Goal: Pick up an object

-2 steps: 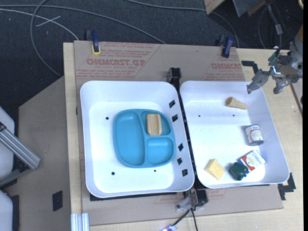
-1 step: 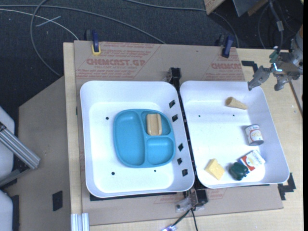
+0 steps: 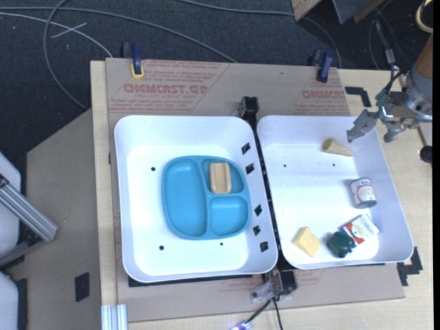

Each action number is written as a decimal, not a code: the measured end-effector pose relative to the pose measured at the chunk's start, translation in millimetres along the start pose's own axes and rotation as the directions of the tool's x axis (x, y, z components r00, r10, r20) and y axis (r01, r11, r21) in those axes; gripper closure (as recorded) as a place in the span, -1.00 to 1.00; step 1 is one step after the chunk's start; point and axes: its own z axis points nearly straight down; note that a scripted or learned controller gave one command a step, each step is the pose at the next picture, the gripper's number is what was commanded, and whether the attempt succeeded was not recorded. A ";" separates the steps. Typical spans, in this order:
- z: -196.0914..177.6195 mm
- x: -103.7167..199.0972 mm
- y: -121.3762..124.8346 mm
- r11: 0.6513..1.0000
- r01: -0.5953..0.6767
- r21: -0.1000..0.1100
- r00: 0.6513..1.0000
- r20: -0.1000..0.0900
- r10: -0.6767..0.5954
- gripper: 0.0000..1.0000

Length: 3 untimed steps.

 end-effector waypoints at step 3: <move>85.1 11.1 -2.3 1.000 0.002 -0.007 1.000 0.001 -0.002 1.00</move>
